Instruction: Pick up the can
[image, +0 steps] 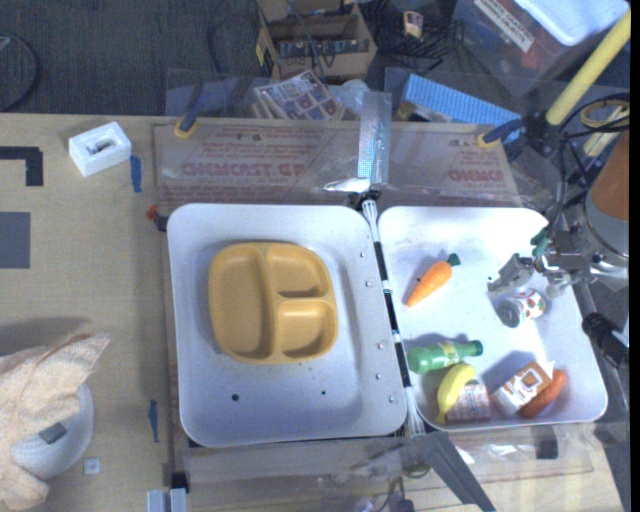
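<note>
Where the grey arm w/ its orange band comes in from the right, the gripper (527, 277) sits over the right bin (470, 228), metal-grey and angular. Directly below and touching it in this view is a small pale rounded item w/ red and yellow marks, apparently the can (532, 304); a soft grey shadow lies on the bin floor just to its left. Can't tell how wide the pincer is or whether it has hold of anything, since the parts blur together. Both bins are shallow, white, smooth plastic w/ rounded corners. Same bin: a matte orange carrot (430, 281) w/ a green top, a glossy green bottle (444, 354) lying on its side w/ a yellow cap, a yellow banana (453, 386), a pale pinkish pack (476, 401) touching it, and a small white-and-orange carton (524, 388). The left bin (200, 400) holds a mustard-yellow divided tray (272, 301) w/ three compartments, approx. square and softly rounded. The bench (80, 260) is light wood; a small white box (99, 147) rests at its far left, crumpled beige cloth (45, 375) at near left. Behind the bins: clear plastic sheeting, cables and clutter.
</note>
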